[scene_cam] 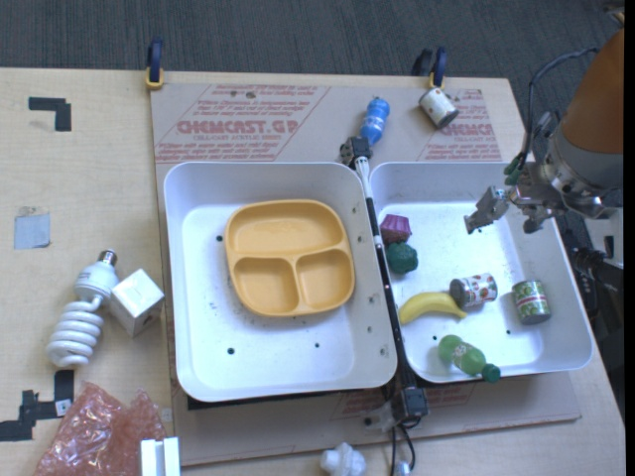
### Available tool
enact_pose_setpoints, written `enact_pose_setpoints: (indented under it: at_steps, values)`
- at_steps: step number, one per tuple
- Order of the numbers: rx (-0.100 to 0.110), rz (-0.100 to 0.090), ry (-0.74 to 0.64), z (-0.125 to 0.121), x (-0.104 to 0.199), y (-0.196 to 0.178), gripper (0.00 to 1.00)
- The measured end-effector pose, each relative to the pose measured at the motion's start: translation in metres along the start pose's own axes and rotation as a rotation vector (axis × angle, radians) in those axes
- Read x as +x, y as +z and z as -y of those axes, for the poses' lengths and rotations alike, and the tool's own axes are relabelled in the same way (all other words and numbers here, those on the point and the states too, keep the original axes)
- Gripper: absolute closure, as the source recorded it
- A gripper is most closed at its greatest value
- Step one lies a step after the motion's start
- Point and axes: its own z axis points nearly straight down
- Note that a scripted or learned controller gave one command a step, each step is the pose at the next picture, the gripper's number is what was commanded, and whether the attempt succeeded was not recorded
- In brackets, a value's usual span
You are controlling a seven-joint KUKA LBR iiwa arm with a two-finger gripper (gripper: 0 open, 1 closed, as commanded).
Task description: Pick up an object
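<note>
The right bin [556,350] holds a purple piece [395,228], a dark green lump [402,258], a yellow banana [432,307], a small red-and-white can [473,291] on its side, a green can [531,301] and a light green squeeze bottle [464,355]. My gripper [508,216] hangs over the upper right part of this bin, fingers spread open with nothing between them. It is above and slightly right of the red-and-white can, apart from every object.
The left bin [198,355] holds a yellow divided plate [291,256]. On the board behind the bins lie a blue bottle [374,120] and a small tin [437,107]. A light bulb [81,310], a white cube [137,298] and pink wrap [94,429] lie left of the bins.
</note>
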Motion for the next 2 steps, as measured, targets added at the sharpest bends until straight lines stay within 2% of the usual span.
enact_pose_setpoints:
  at_steps: [1, 2]
  values:
    - [0.000, -0.001, 0.003, 0.016, 0.035, 0.150, 0.00]
    - [-0.001, 0.000, 0.005, 0.016, 0.034, 0.140, 1.00]
